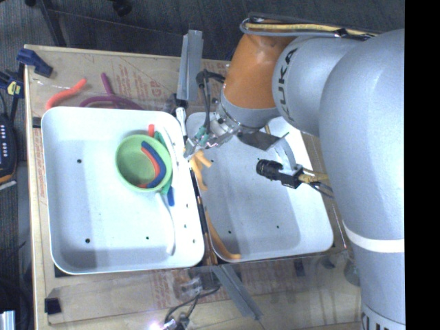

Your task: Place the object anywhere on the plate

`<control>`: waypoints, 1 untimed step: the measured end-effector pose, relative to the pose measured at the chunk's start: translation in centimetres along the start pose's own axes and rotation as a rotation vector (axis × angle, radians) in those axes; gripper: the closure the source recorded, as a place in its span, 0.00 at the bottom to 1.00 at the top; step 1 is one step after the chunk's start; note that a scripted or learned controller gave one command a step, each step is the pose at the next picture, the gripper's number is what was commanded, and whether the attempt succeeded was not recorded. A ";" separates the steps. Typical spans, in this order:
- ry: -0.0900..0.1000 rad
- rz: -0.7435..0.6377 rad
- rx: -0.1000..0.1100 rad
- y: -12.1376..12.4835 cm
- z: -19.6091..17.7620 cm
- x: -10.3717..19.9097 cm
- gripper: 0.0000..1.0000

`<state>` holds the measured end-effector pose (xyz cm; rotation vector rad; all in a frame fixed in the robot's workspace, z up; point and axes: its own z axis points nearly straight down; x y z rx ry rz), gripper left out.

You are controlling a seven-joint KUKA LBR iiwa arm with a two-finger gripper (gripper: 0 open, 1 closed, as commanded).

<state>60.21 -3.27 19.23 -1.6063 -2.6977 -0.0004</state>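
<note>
The state of the jaws cannot be told: the gripper (196, 141) is seen only as a small dark and teal tip, partly covered by the wrist. It is placed over the seam between the two bins, just right of the green plate (141, 163), and nothing is clearly seen between its parts.

The green plate is set in the left bin (69, 205), toward the upper right of it. Curved pieces in red, blue and green (152, 158) are laid on the plate's right half, and a blue bit is seen just beyond the plate's lower right rim. An orange object (201, 162) is seen right of the plate, at the left wall of the right bin (275, 218), just under the gripper; whether it is touched cannot be made out.

The arm (330, 95), grey with its orange band, is stretched in from the right of the plate, above the right bin.
</note>
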 end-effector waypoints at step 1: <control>0.000 0.000 0.000 0.0 0.0 0.0 0.00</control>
